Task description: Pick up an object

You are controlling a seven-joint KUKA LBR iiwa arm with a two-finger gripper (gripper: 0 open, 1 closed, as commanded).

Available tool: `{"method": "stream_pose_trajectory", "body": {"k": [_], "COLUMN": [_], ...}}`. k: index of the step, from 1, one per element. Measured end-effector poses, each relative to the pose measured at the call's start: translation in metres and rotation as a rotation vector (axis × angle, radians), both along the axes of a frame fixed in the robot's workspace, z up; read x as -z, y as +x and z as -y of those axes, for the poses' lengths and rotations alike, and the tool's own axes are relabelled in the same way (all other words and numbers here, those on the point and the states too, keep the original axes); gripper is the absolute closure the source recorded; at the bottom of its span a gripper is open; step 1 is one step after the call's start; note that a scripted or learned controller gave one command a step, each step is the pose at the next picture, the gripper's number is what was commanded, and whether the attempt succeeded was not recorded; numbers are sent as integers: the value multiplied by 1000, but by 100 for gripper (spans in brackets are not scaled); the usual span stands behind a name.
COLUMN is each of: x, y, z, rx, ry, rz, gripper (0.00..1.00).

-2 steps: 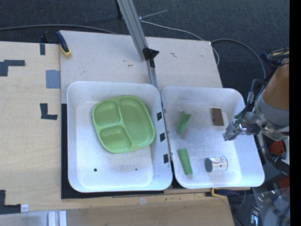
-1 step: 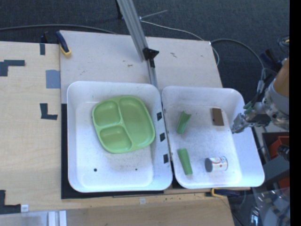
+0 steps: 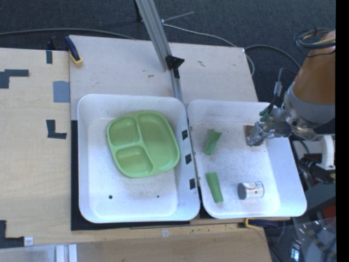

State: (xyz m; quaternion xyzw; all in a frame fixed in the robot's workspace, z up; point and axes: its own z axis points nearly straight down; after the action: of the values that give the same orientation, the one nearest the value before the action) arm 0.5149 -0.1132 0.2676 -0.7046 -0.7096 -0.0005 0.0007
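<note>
Counter (image 3: 131, 64): pale board carrying both bins; a slanted metal post crosses above them, well clear of the arm's reach from the right.
Left bin (image 3: 90, 201): holds a green divided plate (image 3: 143, 143), lying flat near the middle. It is broad and shallow, so a two-finger pinch would likely slide off its rim if the program went for it.
Right bin (image 3: 283, 168): holds the smaller candidates for picking, all well apart from one another.
Arm (image 3: 316, 86): reaches in over the right bin's far right corner; a low, angled approach there risks scraping the bin wall.
Claw (image 3: 255, 137): hangs over the upper right part of the right bin, above bare floor. Whether it is spread or pressed together I cannot tell, and nothing is seen between its tips.
Upper green piece (image 3: 212, 141): near the divider, left of the claw; a descent from the present spot would probably miss it.
Lower green piece (image 3: 214, 187): lies along the bin floor near the divider; it may roll aside under an off-centre pinch.
Small can (image 3: 251, 190): on its side near the front wall; round, so likely to roll or squirt out.
</note>
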Motion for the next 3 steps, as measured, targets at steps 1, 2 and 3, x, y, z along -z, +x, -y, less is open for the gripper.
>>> {"method": "stream_pose_trajectory", "body": {"k": [1, 2, 3], "x": [15, 11, 23], "y": [14, 29, 40], "z": [-58, -110, -152], "rx": [0, -1, 1], "ry": [0, 0, -2], "rz": [-3, -1, -2], "gripper": [100, 100, 100]}}
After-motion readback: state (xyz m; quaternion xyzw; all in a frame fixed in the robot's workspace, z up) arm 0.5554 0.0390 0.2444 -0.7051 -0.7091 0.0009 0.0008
